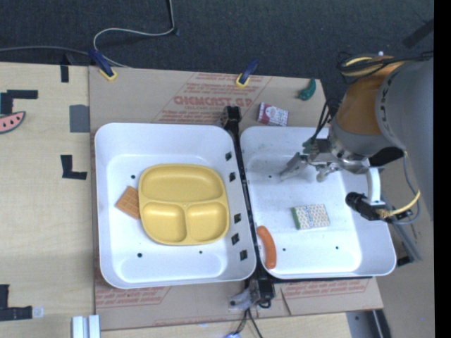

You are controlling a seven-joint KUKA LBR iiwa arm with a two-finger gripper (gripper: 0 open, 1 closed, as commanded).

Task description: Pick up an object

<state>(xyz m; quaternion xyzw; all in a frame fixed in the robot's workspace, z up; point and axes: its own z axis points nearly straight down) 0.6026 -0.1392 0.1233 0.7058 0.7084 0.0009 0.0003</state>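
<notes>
Hovering open-fingered end effector (304,167) over right bin (352,259); gripping nothing; green patterned sponge (311,217) lying just below, orange hot dog (267,246) farther down-left.

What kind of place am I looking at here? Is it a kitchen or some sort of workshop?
Most likely a robotics lab test bench, not a kitchen. A grey robot arm reaches over two white bins set on cardboard, cables trail across the bench, and the yellow divided plate and orange hot dog look like toy props.

yellow divided plate (184,203) flat in left bin | tan cracker-like piece (127,203) tucked at its left edge | patterned sponge (311,217) flat, right bin | orange sausage (267,246) at right bin's front-left wall
</notes>
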